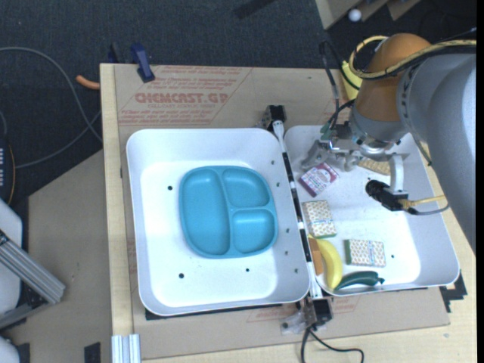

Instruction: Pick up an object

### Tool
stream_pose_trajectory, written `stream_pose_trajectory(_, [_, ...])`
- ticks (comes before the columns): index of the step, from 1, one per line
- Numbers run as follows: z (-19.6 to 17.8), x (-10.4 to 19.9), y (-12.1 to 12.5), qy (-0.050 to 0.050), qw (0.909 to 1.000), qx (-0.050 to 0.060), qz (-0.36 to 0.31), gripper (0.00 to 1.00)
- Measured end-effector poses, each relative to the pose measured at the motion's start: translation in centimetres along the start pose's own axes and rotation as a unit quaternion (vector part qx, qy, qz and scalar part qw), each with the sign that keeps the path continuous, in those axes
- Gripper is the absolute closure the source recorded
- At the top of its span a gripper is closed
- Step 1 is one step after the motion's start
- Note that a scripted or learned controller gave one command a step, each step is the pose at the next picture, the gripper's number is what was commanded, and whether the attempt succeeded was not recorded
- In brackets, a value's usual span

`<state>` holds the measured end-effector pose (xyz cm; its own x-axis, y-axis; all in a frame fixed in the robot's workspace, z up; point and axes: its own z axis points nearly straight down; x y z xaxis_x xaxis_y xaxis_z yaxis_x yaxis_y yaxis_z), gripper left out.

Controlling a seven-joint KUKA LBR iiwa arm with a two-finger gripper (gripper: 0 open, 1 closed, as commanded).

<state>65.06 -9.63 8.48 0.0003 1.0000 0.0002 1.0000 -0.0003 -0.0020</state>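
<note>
My gripper (327, 156) hangs low over the far left part of the right bin (431, 255), just above a purple and white packet (318, 178). Nearer the front lie a checkered packet (319, 218), a second patterned packet (367, 253), a yellow banana (330, 262) and a green vegetable (358, 280). A tan wafer-like piece (376, 165) shows partly under the wrist. Nothing shows between the fingers.
The left bin (151, 263) holds a blue three-compartment plate (227, 209). A black clip (275, 116) sits at the far end of the divider between the bins. The arm's bulk covers the right bin's far right corner.
</note>
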Motion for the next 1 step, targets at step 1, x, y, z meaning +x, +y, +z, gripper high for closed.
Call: stream_pose_trajectory(1, [-0.02,0.54,1.63,0.0,1.0,-0.002,-0.001,0.0])
